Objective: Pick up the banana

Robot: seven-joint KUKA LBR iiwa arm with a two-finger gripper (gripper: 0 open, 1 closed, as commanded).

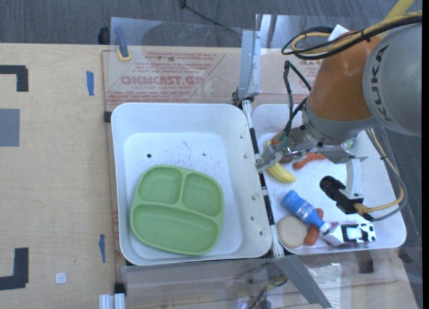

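Closest to the camera is the bottom rim of the right-hand shallow white bin, and along it sit a flat tan round disc like a cookie, a little orange-red sausage-shaped piece and a white carton with black cow patches. Just above those is a blue bottle with a white cap, lying tilted. The small yellow banana is in this same bin, near its left wall, lying flat on the floor. The gripper is right at the banana's upper left end, practically on top of it, but I honestly can't make out how the jaws stand from here, and nothing's visibly pinched. An orange carrot-looking thing lies just right of the banana. The left-hand white bin holds a green three-compartment plastic plate.
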